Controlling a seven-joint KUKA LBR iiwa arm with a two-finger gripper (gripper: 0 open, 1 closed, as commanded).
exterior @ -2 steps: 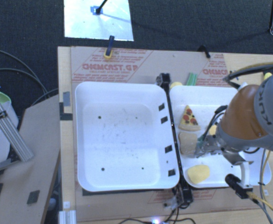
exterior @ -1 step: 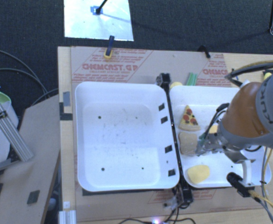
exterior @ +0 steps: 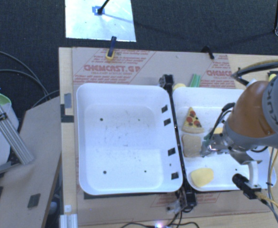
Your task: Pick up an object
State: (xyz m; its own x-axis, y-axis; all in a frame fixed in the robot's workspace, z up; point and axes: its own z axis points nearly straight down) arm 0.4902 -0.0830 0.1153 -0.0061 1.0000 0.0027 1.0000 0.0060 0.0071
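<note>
Arm's orange-banded wrist [exterior: 253, 110] nearest camera, bulking over right bin [exterior: 210, 95], hiding much of it. Jaws [exterior: 209, 146] low inside bin, poised for pick; cannot tell whether apart or together. Tan flat piece [exterior: 191, 145] just beside jaws, toward divider, likeliest target. Pizza slice toy [exterior: 192, 119] just beyond jaws. Yellow round piece [exterior: 202, 176] nearer front rim. Left bin [exterior: 125, 139] well apart from jaws.

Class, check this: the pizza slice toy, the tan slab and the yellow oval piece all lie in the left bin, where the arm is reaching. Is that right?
Not quite. The camera view shows the pizza slice, the tan slab and the yellow oval piece in the right bin, where the arm reaches.
</note>
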